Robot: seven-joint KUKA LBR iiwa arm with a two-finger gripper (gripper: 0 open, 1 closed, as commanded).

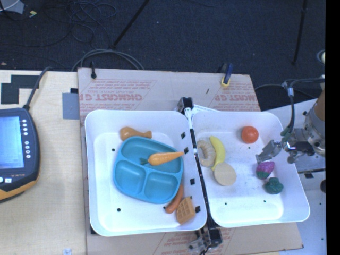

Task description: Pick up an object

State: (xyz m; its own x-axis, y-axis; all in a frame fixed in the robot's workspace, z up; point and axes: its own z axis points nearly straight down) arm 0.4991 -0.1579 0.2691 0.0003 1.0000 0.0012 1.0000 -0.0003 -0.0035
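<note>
The right bin (249, 217) holds a red-orange ball (249, 134), a yellow banana (217, 149), a pale ring-shaped pastry (205, 154), a beige disc (224, 175), a purple piece (265, 169) and a green piece (274, 185). My gripper (278, 153) reaches in from the right edge and hangs over the bin's right side, just above and right of the purple piece. Its fingers are spread open with nothing between them. One fingertip (264, 154) is close above the purple piece.
The left bin (101, 195) carries a blue divided plate (139, 175) with a carrot (166, 156) on it, a drumstick (135, 134), a sausage (174, 201) and a waffle (185, 210). A teach pendant (16, 147) lies at far left. Cardboard (133, 92) underlies both bins.
</note>
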